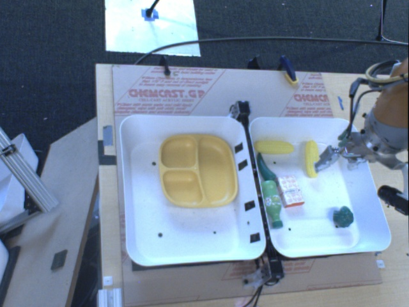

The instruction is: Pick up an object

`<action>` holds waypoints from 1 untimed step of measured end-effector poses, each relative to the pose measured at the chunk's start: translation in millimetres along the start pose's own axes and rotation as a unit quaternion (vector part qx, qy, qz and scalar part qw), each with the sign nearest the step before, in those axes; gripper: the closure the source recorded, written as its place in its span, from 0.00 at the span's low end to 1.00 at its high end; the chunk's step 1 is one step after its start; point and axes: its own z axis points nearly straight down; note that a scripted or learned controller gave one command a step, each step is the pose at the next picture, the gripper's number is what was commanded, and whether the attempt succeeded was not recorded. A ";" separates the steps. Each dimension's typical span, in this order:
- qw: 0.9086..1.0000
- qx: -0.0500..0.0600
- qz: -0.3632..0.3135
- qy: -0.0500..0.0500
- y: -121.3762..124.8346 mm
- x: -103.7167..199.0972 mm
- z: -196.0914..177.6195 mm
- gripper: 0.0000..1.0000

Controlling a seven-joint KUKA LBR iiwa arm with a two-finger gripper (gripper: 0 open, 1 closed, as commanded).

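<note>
The left bin (137, 190) holds a yellow divided plate (197, 171). In the right bin (367, 197) lie a green bottle (270, 200), a corn cob (274, 148), a small red-and-white box (291, 191), a banana (311, 158) and a broccoli piece (343, 217). The gripper (327, 158) hovers just beside the banana; I cannot tell its state.

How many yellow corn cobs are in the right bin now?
2. One corn cob lies crosswise near the bin's back left; the other corn cob lies lengthwise just right of it, beside the gripper.
</note>
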 end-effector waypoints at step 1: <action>1.000 -0.006 -0.001 -0.001 3.0 0.3 -6.4 0.00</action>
